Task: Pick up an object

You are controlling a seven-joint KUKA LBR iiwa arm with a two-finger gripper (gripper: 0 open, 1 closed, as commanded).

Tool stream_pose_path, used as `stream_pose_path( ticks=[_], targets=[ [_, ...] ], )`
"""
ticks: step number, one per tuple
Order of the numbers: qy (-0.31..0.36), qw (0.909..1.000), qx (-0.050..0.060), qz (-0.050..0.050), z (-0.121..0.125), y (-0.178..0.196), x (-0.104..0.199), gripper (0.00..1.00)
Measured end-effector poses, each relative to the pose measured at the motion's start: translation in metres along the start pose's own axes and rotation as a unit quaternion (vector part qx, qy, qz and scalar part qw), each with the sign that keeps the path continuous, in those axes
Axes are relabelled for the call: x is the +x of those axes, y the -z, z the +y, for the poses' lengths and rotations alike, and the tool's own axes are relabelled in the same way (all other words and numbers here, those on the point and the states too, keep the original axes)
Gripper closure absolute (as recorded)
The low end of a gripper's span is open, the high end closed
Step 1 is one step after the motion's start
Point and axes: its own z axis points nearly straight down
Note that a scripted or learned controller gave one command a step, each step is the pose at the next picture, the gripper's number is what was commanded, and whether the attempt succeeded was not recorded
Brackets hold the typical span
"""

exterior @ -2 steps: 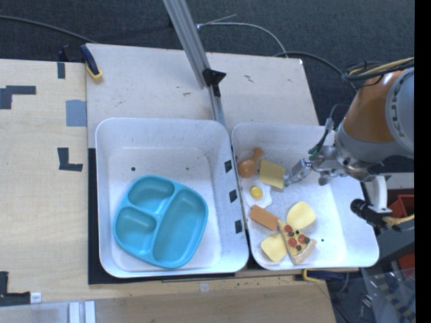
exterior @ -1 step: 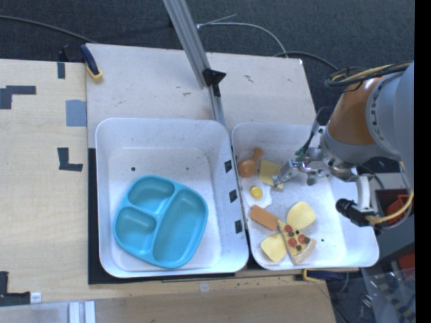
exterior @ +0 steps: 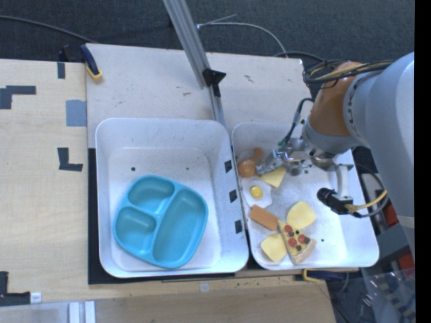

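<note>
The grey arm's two-finger gripper (exterior: pixel 283 161) hangs low inside the right shallow white bin (exterior: pixel 350 251), near its upper rim. Whether its fingers are spread or pinched cannot be told from this slant. A pale yellow wedge of toy cheese (exterior: pixel 273 177) lies just below the gripper, touching or nearly so. An orange-brown toy bread roll (exterior: pixel 247 167) sits left of the gripper, a toy fried egg (exterior: pixel 256 193) below that. Farther below lie an orange toy sausage (exterior: pixel 264 217), a yellow chip-shaped piece (exterior: pixel 301 214) and a toy pizza slice (exterior: pixel 298 241). The left bin (exterior: pixel 161 136) holds a blue plastic divided plate (exterior: pixel 160 221).
</note>
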Motion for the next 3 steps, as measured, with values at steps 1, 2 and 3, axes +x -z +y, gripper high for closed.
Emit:
stream_pose_path(
  ticks=[1,2,3],
  targets=[
    [-0.004,1.0000,0.003,-0.002,0.000,-0.001,-0.074,0.00],
    [-0.001,1.0000,0.003,-0.002,0.001,0.009,-0.070,1.00],
    [0.000,1.0000,0.001,-0.001,0.054,-0.002,-0.080,1.00]
  ],
)
